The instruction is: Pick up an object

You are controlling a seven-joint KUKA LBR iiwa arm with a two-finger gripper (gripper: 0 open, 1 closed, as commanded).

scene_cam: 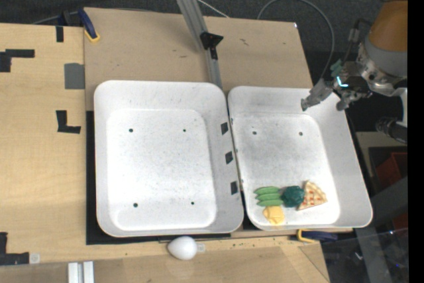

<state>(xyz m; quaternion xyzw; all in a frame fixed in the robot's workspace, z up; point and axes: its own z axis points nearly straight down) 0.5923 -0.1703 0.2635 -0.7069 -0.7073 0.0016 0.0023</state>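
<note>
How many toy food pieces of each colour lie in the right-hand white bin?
Light green ridged pea-pod piece: 1
Dark green lumpy broccoli-like piece: 1
Yellow blocky piece: 1
Orange-and-cream pizza-slice wedge: 1
Total: 4

Toys (290, 197) lie in the right bin's (344, 142) near corner, left bin (106, 142) beside.

Robot lab, bench (165, 43), white bins (159, 96)

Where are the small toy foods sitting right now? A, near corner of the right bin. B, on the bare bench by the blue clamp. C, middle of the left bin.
A: the pizza slice, green pea pod and other pieces cluster in the right bin.
</note>
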